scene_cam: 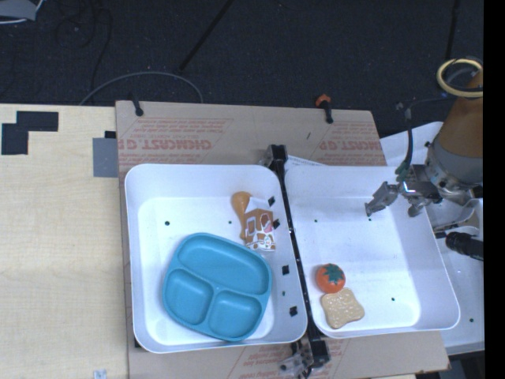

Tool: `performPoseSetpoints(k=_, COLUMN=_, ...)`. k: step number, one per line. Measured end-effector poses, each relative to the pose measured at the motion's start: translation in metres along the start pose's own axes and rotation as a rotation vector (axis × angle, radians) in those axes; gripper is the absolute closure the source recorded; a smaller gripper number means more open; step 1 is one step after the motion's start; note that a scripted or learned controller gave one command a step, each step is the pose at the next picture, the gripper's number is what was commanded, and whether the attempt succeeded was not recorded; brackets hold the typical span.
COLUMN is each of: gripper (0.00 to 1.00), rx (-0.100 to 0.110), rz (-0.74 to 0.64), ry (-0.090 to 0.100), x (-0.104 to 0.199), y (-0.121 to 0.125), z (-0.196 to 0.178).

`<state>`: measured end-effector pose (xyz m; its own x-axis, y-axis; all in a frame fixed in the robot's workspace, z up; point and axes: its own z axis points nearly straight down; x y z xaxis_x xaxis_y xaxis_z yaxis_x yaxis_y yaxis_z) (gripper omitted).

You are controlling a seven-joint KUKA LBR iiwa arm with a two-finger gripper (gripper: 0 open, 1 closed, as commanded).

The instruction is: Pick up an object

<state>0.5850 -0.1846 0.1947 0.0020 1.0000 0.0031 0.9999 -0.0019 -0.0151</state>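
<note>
My gripper (pixel 397 205) hangs over the right part of the right bin (pixel 442 290), with the arm reaching in from the right. Its two fingers stand spread apart and open, with nothing between them. A red tomato toy (pixel 331 278) with a green top lies near the front left of the right bin, and a slice of toast (pixel 342 309) sits just in front of it. Both lie well to the gripper's front left. In the left bin (pixel 146 212) rest a blue divided plate (pixel 217 287), a brown drumstick-like toy (pixel 241 204) and a small printed carton (pixel 259 231).
A black divider (pixel 286 235) runs between the two bins. Cardboard (pixel 237 136) lies under the bins. Cables and a white surface (pixel 465 251) sit at the right beside the arm. The wooden bench top (pixel 55 251) stretches to the left.
</note>
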Motion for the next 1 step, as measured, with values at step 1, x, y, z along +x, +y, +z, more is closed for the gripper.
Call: performPoseSetpoints(k=1, gripper=0.00, rx=-0.014, rz=-0.002, ry=-0.003, x=-0.0001, y=0.0030, z=-0.0080)
